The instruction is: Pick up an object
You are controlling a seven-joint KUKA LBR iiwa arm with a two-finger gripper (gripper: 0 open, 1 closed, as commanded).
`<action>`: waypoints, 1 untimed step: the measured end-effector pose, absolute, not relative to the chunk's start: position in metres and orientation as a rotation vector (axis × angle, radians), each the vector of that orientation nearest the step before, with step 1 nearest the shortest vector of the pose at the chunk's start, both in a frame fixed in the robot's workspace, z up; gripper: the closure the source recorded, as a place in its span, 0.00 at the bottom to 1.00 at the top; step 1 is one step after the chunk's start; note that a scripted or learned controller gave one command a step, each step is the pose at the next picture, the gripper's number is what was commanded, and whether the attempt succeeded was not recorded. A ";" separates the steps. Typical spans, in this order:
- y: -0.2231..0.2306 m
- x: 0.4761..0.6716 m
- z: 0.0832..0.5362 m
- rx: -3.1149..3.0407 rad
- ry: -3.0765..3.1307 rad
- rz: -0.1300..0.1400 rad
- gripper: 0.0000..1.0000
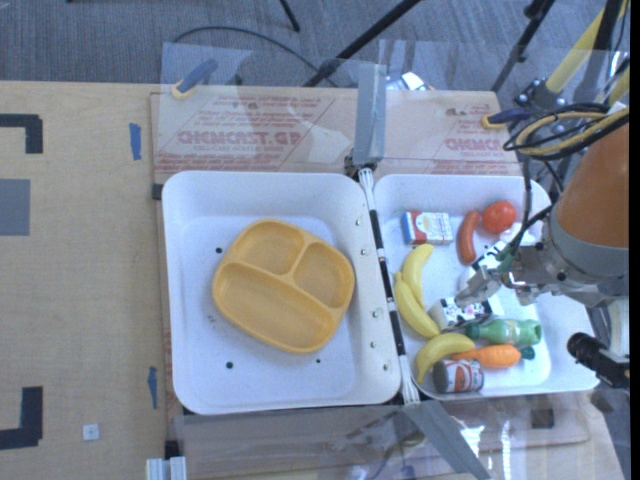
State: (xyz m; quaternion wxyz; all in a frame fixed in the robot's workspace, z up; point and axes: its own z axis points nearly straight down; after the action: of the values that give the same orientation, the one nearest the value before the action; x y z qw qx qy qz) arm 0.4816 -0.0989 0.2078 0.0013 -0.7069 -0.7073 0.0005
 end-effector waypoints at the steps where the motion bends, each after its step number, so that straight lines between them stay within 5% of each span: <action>1: -0.106 0.567 0.211 -2.116 -2.325 -0.002 0.00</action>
State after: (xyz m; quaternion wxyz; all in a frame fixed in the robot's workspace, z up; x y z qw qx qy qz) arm 0.5665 -0.1057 0.2112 -0.0009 -0.6731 -0.7395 -0.0005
